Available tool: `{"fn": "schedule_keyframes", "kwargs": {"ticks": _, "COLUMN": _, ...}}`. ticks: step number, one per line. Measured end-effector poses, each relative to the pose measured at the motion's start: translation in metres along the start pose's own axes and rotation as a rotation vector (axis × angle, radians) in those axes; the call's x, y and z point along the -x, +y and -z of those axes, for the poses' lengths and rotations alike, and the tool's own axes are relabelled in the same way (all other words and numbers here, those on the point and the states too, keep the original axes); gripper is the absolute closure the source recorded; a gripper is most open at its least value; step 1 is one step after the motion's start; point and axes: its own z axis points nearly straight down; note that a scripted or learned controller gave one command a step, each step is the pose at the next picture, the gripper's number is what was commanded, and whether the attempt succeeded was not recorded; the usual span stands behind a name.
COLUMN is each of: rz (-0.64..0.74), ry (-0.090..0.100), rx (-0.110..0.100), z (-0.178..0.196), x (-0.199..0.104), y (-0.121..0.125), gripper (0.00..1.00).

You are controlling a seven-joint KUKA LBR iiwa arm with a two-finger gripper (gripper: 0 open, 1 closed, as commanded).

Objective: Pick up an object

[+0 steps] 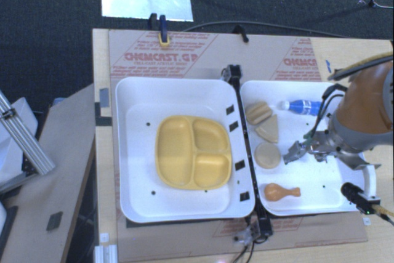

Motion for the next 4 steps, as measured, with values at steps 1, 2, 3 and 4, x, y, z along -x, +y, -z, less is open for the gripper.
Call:
{"fn": "schedule_keyframes", "kwargs": {"ticks": 1, "rz": 0.0, "ry": -0.001, "rx": 0.002, "z": -0.051, "x": 0.0, "y": 0.001, "gripper": 0.0}}
{"fn": "schedule_keyframes", "kwargs": {"ticks": 2, "rz": 0.0, "ry": -0.002, "rx": 0.006, "z": -0.039, "x": 0.0, "y": 0.002, "gripper": 1.0}}
{"fn": "schedule_keyframes", "kwargs": {"ticks": 3, "rz": 0.002, "ry": -0.003, "rx": 0.007, "z": 0.006, "x": -0.002, "y": 0.009, "gripper": 1.0}}
{"fn": "schedule_keyframes", "kwargs": {"ticks": 4, "rz": 0.002, "ry": -0.003, "rx": 0.009, "z": 0.051, "x": -0.001, "y": 0.017, "gripper": 1.0}}
